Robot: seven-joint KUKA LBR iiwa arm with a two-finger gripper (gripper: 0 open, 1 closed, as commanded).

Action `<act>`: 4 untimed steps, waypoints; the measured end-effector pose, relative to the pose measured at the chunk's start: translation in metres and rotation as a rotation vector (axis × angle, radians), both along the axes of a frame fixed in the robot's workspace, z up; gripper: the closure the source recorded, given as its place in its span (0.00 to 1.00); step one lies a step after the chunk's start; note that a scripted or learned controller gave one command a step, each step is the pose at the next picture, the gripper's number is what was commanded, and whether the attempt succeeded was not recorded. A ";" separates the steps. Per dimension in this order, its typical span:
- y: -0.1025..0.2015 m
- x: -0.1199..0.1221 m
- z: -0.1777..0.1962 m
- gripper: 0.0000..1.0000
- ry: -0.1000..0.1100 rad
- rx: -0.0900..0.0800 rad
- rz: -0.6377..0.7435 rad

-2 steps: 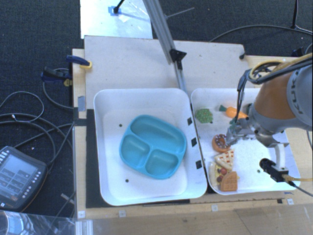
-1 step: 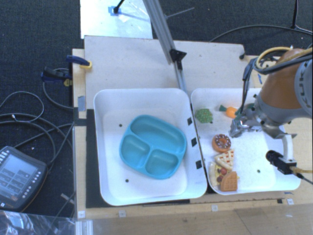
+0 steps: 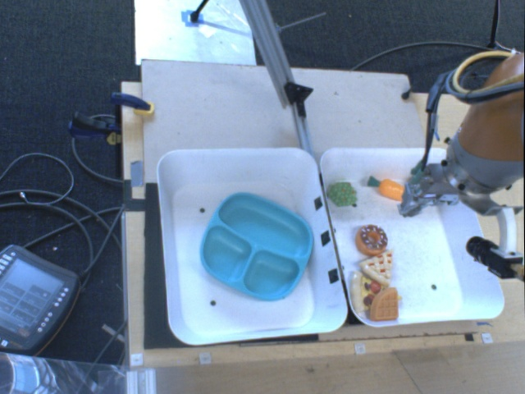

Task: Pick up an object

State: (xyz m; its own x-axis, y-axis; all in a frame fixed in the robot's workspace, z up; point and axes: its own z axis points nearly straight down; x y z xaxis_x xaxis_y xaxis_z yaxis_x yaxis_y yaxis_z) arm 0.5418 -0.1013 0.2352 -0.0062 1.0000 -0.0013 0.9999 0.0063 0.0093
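The right bin (image 3: 459, 294) holds toy food: a green broccoli (image 3: 342, 193), an orange carrot (image 3: 389, 188), a chocolate doughnut (image 3: 372, 239), a pizza slice (image 3: 378, 267) and a brown biscuit-like piece (image 3: 383, 304). My gripper (image 3: 413, 203) hangs over the upper part of that bin, just right of the carrot and a little lower. Nothing shows between its fingertips.
The left bin (image 3: 184, 302) carries a blue divided plate (image 3: 257, 245). A slanted metal pole (image 3: 275, 48) crosses the back of the bench. Cables and a control pendant (image 3: 33, 296) lie on the floor at the left. A black fitting (image 3: 492, 257) sits by the right bin's edge.
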 end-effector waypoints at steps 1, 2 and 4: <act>0.000 0.001 0.013 1.00 0.005 0.001 0.000; 0.051 0.018 0.001 1.00 0.007 0.003 0.004; 0.157 0.061 0.003 1.00 0.005 0.004 0.005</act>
